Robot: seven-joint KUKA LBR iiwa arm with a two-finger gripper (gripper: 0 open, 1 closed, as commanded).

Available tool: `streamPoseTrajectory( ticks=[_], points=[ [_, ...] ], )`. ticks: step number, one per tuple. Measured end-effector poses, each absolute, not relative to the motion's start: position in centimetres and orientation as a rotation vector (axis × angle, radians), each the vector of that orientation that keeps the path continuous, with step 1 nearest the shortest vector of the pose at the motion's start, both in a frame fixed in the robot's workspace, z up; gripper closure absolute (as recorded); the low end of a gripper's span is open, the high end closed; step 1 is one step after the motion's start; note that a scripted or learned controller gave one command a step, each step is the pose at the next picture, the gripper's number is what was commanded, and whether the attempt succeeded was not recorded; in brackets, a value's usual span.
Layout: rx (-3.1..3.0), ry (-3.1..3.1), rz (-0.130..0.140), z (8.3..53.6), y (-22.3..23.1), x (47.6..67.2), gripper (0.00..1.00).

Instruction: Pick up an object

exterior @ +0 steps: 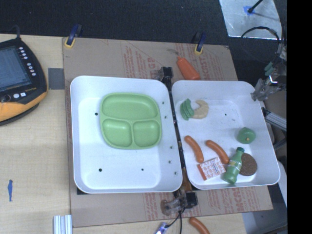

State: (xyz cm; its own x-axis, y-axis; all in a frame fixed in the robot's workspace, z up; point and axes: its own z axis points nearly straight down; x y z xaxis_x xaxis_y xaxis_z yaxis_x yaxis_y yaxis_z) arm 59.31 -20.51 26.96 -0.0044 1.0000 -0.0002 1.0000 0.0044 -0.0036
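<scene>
We're looking at a robotics lab: a teach pendant (17, 79) is lying on the surface (29, 155), cardboard (146, 55) clamped down, toy food sitting in bins (222, 130).

A light wooden bench (34, 155) carries a brown cardboard sheet (146, 57) across the frame's middle — two white bins (80, 130) (219, 89) sit on it side by side. On the cardboard outside the bins lies an orange carrot (187, 68), upper centre — an orange-edged control pendant (19, 79) rests at upper left.
</scene>
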Motion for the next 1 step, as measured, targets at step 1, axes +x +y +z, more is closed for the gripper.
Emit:
streamPoseTrajectory(
  ticks=[1],
  points=[
    [-2.211, -2.226, 0.006, 17.37, -13.23, 59.92, 0.00]
  ],
)
